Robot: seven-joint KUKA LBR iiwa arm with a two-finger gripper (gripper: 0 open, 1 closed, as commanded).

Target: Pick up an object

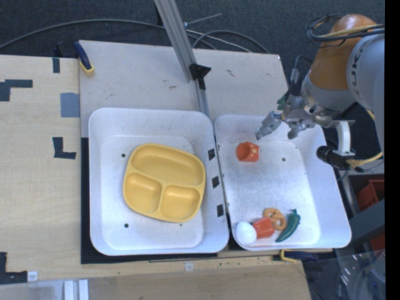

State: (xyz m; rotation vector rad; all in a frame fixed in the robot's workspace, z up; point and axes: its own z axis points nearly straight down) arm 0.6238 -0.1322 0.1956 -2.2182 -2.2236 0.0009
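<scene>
- Far left we see the wooden bench top [37, 167] with a few dark tape marks on it.
- Left bin [100, 167]: white, shallow. A yellow plate [164, 182] with three compartments sits in it, roughly centred, turned at a slight angle. We see nothing on the plate.
- A grey metal rail [177, 30] runs down from the top of the view and ends near the seam between the two bins.
- Right bin [312, 186]: white, touching the left bin along the middle edge.
- Upper part of the right bin: a small orange-red block [248, 152] lies alone on the floor, near the bin's left wall.
- Lower part of the right bin, well apart from the block: a cluster by the near wall. White egg [245, 232] on the left, a red piece [264, 227] beside it, a pretzel [274, 216] touching the red piece from above, a green pepper [289, 226] on the right.
- Gripper [281, 127]: over the upper edge of the right bin, just up and right of the orange-red block, apart from it. We see its fingers spread, nothing between them.
- Arm [350, 61]: grey with an orange band, coming in from the right, with cables looped above it.
</scene>
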